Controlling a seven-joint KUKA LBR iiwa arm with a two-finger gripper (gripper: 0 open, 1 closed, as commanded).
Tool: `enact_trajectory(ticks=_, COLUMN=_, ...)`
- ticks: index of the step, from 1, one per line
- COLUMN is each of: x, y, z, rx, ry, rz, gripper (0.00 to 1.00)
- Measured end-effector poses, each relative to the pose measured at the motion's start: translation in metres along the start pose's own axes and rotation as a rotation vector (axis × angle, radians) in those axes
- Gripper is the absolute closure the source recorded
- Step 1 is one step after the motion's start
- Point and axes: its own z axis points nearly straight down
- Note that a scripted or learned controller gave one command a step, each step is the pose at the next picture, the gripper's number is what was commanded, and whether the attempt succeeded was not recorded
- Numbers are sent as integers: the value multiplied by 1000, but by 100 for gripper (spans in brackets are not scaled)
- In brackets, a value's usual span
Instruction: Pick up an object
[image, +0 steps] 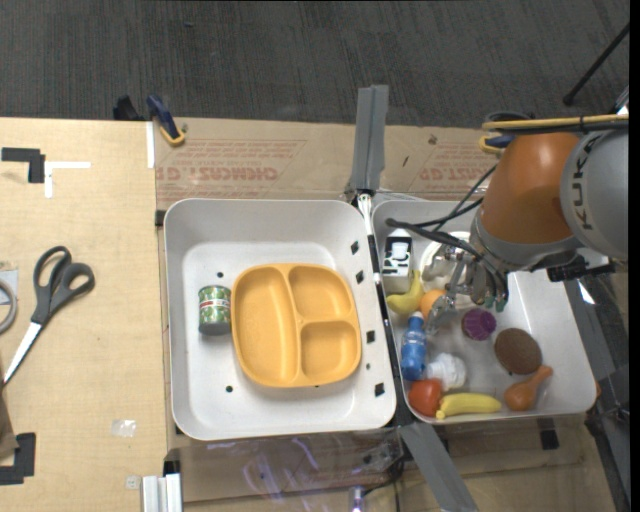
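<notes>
I see the arm reaching into the right bin (575, 395), its gripper (470, 293) low over a heap of toy food; whether it is released or clenched I cannot tell from here.

From my left: scissors (45, 290) lie on the pale wooden bench (90, 420), well apart from the bins. The left bin (185, 400) holds a small green can (214, 309) on its side, just beside a yellow three-part tray (297, 324). In the right bin I make out a yellow banana (407, 297), a blue bottle (413, 347), a red tomato (425, 397), a second banana (468, 404), a purple round piece (479, 323) close beside the gripper, a brown kiwi-like ball (518, 351) and an orange pear-shaped piece (528, 387). Cardboard (265, 160) lies behind the bins, with dark carpet (250, 50) beyond.
</notes>
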Motion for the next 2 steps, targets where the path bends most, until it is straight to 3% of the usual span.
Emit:
enact_trajectory(ticks=1, x=10, y=1, z=0, rx=-1, ry=-1, rz=221, gripper=0)
enact_trajectory(ticks=2, x=8, y=0, z=-11, rx=0, ry=-9, rz=220, gripper=100)
